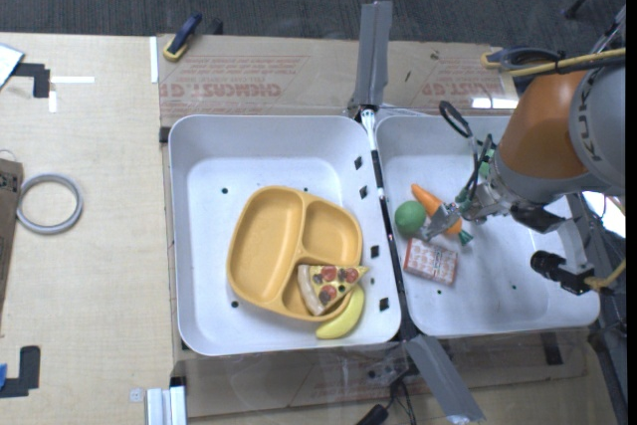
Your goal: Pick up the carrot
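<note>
The carrot (427, 199) is orange with a green end and lies slanted in the right bin (518, 309), near its left wall. My gripper (444, 220) reaches in from the right and sits low over the carrot's lower half, hiding part of it. A green ball (408, 217) lies just left of the carrot, touching or nearly touching it. The arm's orange band (542, 126) rises above the bin's right side.
A red and white packet (431, 262) lies just below the gripper. The left bin (199, 214) holds a yellow divided plate (271, 244) with a pizza slice (326, 284) and a banana (344, 317) at its edge. A tape roll (46, 203) lies on the bench at far left.
</note>
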Controlling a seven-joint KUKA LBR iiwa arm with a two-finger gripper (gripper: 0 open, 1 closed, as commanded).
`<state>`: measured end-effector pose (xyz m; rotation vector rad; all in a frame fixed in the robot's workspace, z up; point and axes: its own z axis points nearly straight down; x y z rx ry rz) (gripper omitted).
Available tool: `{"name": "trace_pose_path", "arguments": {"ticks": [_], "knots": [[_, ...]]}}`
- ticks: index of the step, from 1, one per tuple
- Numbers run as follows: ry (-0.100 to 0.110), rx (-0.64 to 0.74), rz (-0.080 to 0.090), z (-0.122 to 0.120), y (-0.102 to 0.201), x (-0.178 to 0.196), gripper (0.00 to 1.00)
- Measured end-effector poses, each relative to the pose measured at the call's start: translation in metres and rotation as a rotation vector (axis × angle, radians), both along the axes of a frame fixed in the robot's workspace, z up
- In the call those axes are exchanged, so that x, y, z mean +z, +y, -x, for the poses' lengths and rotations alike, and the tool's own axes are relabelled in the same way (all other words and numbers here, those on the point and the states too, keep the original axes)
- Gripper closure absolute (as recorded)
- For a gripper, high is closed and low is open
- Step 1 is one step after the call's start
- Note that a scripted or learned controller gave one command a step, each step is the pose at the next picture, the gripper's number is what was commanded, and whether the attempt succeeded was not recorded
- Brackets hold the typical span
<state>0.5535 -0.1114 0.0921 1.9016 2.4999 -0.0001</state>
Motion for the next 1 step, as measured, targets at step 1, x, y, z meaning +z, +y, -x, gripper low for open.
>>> {"name": "trace_pose_path", "arguments": {"ticks": [1], "knots": [[0.001,-0.004,0.000,0.0004,-0.0010,0.0082,1.00]]}}
